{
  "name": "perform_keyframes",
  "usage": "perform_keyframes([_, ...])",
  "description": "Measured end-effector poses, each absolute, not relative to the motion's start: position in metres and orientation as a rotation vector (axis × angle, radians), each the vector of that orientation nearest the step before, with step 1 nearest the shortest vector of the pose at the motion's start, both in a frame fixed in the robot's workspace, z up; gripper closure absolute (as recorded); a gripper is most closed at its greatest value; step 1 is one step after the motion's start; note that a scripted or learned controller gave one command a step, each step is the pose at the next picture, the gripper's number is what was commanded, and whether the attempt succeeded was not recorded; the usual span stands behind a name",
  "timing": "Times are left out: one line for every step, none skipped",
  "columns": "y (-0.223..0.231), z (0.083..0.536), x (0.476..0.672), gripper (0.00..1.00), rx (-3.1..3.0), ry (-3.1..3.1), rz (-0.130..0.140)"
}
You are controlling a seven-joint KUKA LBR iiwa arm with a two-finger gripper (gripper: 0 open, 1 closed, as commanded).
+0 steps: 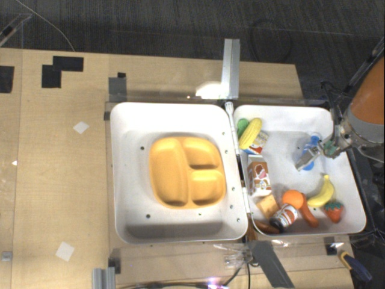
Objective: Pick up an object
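Two shallow white plastic bins with rounded corners, side by side on a pale wooden counter point(54, 179). In the left bin point(129, 221): one glossy yellow tray point(183, 170), moulded into three compartments. In the right bin point(355, 218), a jumble along the left and near sides: a ribbed corn cob point(250, 132) over something green, a small brown-and-white carton point(259, 178), a tan block point(267, 206), a round orange point(293, 199), a curved banana point(322, 192), a red strawberry point(334, 211), a dark bottle point(284, 218) lying flat. Reaching in from the right, grey arm with orange band; metallic gripper point(308, 155) low over the far middle of the right bin, beside a small blue object point(313, 142). Cannot tell how the jaws stand, nor whether anything sits between them.
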State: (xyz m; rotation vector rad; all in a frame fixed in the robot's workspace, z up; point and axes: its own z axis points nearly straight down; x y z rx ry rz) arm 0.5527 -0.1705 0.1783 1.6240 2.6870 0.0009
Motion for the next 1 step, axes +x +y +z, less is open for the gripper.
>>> perform_keyframes([-0.2057, 0.0883, 0.6169, 0.00, 1.877, 2.512, 0.002])
